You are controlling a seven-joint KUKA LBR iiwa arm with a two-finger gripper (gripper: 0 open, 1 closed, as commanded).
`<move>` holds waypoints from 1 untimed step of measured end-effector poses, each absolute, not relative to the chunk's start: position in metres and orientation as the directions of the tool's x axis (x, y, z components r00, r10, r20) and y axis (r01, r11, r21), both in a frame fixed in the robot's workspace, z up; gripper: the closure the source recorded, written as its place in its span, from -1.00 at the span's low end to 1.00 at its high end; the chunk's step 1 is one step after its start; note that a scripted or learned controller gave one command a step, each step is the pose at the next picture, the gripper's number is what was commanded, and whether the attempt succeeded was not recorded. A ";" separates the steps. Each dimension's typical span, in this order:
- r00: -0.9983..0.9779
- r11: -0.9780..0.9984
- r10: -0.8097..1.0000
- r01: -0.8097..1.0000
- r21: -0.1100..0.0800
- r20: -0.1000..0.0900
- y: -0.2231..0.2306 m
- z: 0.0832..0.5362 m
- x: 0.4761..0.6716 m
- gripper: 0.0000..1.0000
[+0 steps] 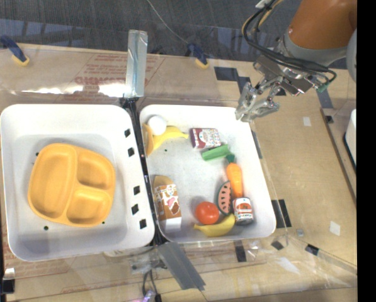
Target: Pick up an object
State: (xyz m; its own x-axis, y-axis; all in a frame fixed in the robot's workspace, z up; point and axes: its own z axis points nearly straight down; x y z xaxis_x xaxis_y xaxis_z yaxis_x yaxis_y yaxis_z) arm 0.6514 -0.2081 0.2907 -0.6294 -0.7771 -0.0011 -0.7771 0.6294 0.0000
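Note:
My gripper (251, 107) hangs over the far right corner of the right bin (194, 165), above its rim, with nothing seen between its fingers. In that bin lie a white egg (157, 127), a yellow banana (167, 135), a dark red carton (205, 137), a green piece (215, 151), an orange carrot (235, 178), a watermelon slice (224, 197), a small red can (242, 209), a red tomato (206, 212), a second banana (216, 226) and a brown bread packet (167, 201).
The left bin (14, 137) holds a yellow divided plate (71, 184). A silver tape strip (136, 61) stands behind the divider between the bins. Bare bench board (301, 168) lies to the right of the right bin.

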 end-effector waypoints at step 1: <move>-0.366 0.366 -0.931 -0.931 -0.005 -0.002 -0.208 0.318 0.658 1.00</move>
State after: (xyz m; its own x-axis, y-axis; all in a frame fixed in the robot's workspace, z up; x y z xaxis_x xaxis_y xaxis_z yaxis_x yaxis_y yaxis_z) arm 0.6583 -0.2078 0.3177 -0.3656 -0.9308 -0.0020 -0.9307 0.3656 -0.0046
